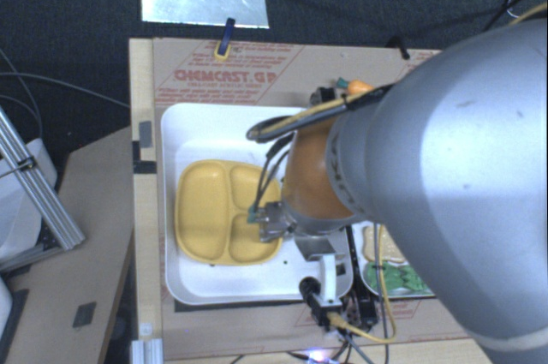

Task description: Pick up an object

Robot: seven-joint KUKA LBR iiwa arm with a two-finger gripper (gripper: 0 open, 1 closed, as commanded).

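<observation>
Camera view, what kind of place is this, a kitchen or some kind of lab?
Probably a robotics lab bench, not a kitchen: a grey robot arm reaches over a white bin holding a yellow divided tray, with loose cables and aluminium framing alongside.

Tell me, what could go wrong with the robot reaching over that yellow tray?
The arm hangs low over the yellow tray, which is wide and shallow, so the jaws might slide off its rim. The arm also covers the second bin, so it may bump things there. Loose cables by the wrist could snag.
</observation>
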